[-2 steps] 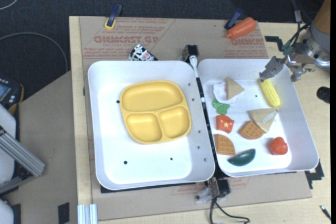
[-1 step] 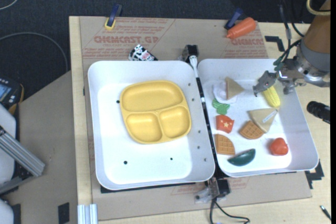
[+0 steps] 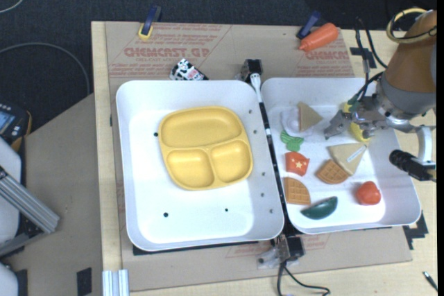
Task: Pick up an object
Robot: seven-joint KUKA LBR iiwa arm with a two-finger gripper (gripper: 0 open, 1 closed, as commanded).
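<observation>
The hand [image 3: 349,123] hovers just above the beige wedge [image 3: 347,156]; whether it is released or clenched, I cannot tell; descend squarely, clear of the waffle cone [image 3: 332,172].

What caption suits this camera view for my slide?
Grey KUKA arm's gripper above right white bin of toy food; yellow three-compartment plate in left white bin.

Toy foods lie scattered flat in the right bin [image 3: 409,208]. A tan wedge [image 3: 307,114] sits at 11 o'clock, a green piece [image 3: 292,141] and red block [image 3: 297,163] at 9, a waffle [image 3: 297,191] at 7, a dark green pod [image 3: 320,208] at 6, a tomato [image 3: 368,193] at 5, and two wedges [image 3: 340,163] at centre.
</observation>
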